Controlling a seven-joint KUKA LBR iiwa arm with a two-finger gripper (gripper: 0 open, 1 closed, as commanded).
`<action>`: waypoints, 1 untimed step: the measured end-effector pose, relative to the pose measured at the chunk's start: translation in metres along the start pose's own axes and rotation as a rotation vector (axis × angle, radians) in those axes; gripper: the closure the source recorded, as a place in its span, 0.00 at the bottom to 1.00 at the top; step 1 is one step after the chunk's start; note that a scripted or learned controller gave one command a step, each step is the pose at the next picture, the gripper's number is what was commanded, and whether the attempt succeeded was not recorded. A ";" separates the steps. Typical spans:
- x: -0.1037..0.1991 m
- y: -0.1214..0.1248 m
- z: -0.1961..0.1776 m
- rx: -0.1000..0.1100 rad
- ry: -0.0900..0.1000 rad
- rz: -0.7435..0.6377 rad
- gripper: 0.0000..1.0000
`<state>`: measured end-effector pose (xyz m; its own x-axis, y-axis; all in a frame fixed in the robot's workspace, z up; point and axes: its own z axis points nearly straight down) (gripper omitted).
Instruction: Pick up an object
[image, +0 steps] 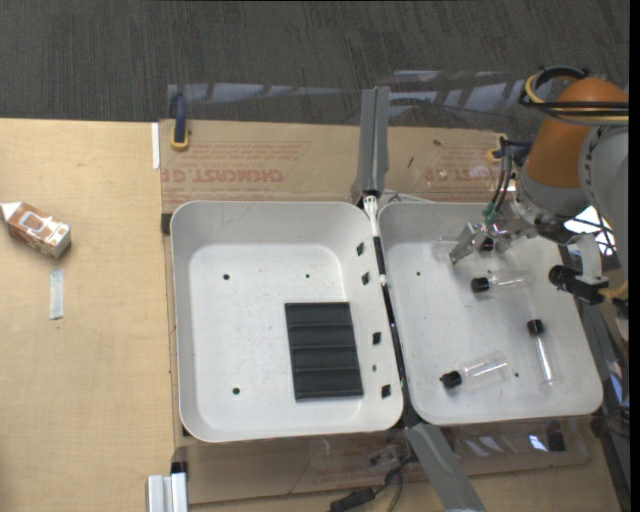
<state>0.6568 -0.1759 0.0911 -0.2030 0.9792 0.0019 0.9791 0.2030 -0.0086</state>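
In the right bin (560, 400) lie three clear vials with black caps. One vial (497, 283) is at the upper middle, a second vial (542, 354) lies near the right wall, and a third vial (476, 372) rests near the front. A black ridged block (323, 350) lies flat in the left bin (200, 330). My gripper (468, 245) hangs low over the back of the right bin, just above and left of the upper vial. Nothing is visibly held in it. The grey arm with its orange band (565, 130) comes in from the upper right.
A small printed carton (38, 230) and a white strip (56, 296) lie on the wooden table to the left. Brown cardboard (260, 165) sits behind the bins. A grey upright post (374, 140) stands at the seam between the bins.
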 end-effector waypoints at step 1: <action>-0.001 -0.092 0.000 -0.008 -0.002 -0.036 0.00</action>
<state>0.5672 -0.1960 0.0916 -0.2379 0.9713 0.0002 0.9713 0.2379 -0.0006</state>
